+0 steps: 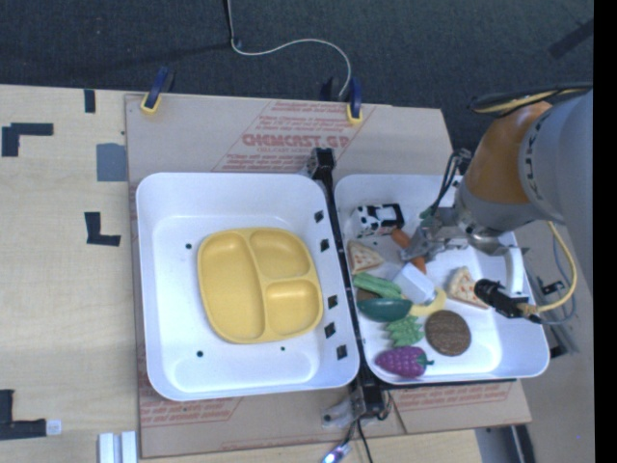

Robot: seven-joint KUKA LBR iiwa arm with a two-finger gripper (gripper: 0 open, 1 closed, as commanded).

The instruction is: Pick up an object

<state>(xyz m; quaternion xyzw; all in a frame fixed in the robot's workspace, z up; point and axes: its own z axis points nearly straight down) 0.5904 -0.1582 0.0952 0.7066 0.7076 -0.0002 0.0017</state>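
Nearest in the right bin, purple grapes are lying beside a brown cookie, with broccoli just beyond. Farther back, a pizza slice is resting right of a white block. The gripper is hovering over an orange piece; how it stands I cannot tell. A toy cow is sitting farthest. A yellow divided plate is occupying the left bin.
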